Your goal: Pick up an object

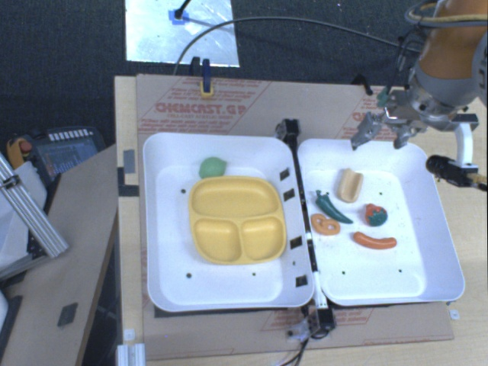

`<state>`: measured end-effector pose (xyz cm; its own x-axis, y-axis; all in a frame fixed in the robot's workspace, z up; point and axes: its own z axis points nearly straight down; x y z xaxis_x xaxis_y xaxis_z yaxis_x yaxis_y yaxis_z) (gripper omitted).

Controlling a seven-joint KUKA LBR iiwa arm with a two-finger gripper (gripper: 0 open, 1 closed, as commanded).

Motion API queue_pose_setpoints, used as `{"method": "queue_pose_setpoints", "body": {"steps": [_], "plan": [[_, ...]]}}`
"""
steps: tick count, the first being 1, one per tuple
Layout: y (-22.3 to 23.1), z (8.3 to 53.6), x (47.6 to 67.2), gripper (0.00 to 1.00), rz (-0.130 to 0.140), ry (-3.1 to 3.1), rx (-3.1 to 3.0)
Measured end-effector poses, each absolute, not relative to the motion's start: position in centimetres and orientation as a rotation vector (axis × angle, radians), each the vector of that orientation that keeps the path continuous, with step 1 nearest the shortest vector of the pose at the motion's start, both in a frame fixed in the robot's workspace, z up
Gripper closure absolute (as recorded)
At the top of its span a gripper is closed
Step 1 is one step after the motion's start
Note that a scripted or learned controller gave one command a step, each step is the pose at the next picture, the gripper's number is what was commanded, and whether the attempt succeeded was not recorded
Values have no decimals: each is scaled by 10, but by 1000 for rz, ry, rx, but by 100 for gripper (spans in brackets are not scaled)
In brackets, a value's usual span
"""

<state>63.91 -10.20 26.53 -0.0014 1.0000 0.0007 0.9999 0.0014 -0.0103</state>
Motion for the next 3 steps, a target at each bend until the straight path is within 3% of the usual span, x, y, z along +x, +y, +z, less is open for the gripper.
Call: {"method": "queue_pose_setpoints", "body": {"steps": [1,3], "plan": [[-102,273,641,0,-1,-2226,-2219],[-102,188,634,0,2,-2222,-2220]]}}
